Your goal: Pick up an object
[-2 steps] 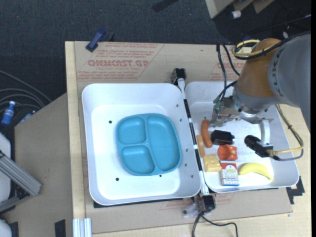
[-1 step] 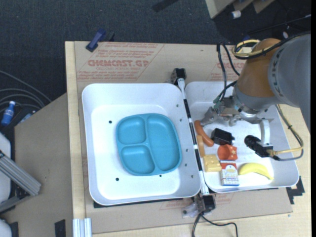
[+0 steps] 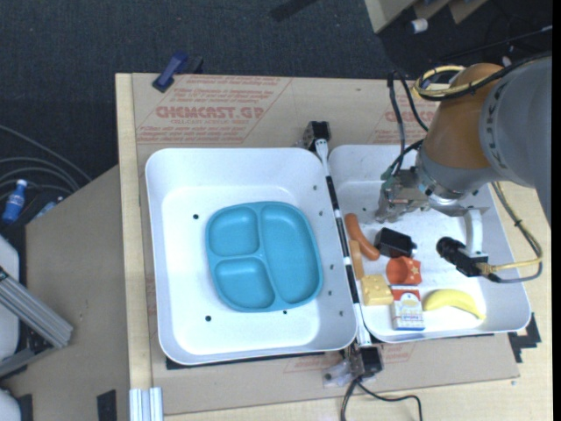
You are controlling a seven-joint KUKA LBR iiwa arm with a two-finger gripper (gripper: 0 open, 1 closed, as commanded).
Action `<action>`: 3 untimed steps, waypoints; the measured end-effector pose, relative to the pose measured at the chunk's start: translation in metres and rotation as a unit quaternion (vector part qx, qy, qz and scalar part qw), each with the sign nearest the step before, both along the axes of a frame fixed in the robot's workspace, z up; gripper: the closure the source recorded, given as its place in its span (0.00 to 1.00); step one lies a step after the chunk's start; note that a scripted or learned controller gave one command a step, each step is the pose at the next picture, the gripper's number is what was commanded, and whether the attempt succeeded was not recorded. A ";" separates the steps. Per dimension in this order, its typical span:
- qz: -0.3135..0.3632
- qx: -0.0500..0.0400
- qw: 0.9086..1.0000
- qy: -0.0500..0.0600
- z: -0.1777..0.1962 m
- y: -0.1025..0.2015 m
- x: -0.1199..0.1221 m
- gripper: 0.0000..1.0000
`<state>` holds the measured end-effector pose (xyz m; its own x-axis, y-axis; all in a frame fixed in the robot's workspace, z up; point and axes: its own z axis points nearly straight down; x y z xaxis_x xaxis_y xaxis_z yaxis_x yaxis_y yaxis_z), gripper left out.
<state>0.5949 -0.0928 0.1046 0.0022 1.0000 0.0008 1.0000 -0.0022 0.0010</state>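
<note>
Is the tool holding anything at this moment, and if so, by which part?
Cannot be told. The tool is low in the right bin, above the hot dog and black block, but nothing visibly sits in it.

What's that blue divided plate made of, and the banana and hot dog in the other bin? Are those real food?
The blue divided plate looks like moulded plastic: one even colour, smooth, rounded compartments. The banana and the hot dog look like toy food, probably plastic or rubber, given their flat, uniform colour, though this view cannot settle it. The white bins also look like smooth plastic.
</note>
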 end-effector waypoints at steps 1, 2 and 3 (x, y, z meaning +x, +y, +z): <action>0.000 0.000 1.000 0.000 0.000 0.000 0.000 0.00; 0.001 -0.001 1.000 0.000 -0.020 -0.014 0.072 0.00; 0.002 -0.001 1.000 -0.001 -0.009 -0.013 0.073 1.00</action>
